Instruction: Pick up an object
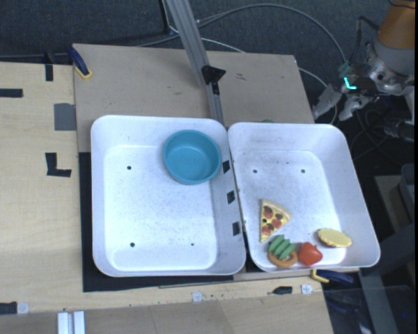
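1. Plywood bench (28,186) carries two white bins side by side; dark floor lies beyond.
2. We note a blue bowl (191,156) upright in the left bin (118,249), upper middle.
3. We find a toy pizza slice (272,219), green-orange toy (282,250), red toy (309,254) and yellow toy (334,238) clustered in the right bin (320,145), lower right.
4. We place the gripper (348,92) at upper right, outside the bins; whether it is parted or closed, we cannot tell.

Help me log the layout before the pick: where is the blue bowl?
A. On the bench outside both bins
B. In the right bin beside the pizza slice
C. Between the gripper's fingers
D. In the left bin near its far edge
D: the blue bowl sits inside the left bin, up by its far edge, while the pizza slice lies in the right bin.
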Available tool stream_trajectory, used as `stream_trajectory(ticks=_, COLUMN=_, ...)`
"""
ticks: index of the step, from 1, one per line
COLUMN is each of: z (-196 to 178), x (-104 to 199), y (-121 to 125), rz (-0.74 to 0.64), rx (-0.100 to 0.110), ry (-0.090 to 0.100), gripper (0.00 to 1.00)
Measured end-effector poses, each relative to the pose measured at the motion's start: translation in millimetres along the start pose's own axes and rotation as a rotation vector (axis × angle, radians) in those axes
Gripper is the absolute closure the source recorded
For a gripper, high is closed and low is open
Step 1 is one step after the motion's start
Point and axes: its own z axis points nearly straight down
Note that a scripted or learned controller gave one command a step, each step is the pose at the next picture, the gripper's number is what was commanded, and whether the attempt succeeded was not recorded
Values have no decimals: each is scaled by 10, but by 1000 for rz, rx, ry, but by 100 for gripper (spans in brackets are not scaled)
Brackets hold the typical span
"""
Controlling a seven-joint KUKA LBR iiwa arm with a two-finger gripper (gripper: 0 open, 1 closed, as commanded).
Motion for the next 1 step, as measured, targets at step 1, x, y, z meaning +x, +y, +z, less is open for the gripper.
stream_trajectory(ticks=1, z=1, x=0, y=0, rz=0, rx=0, ry=0, gripper=0)
